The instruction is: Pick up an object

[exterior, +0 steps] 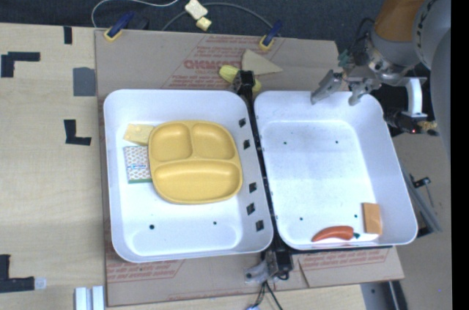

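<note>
Gripper [340, 87] at right bin's [392, 155] 12 o'clock rim, fingers spread, holding nothing. Sausage [333, 234] and wooden block [371, 218] at 5 o'clock.

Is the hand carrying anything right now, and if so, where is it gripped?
Nothing is held. The hand hovers open over the far rim of the right bin, with nothing between its fingers. The red sausage and orange block lie at that bin's near edge.
</note>
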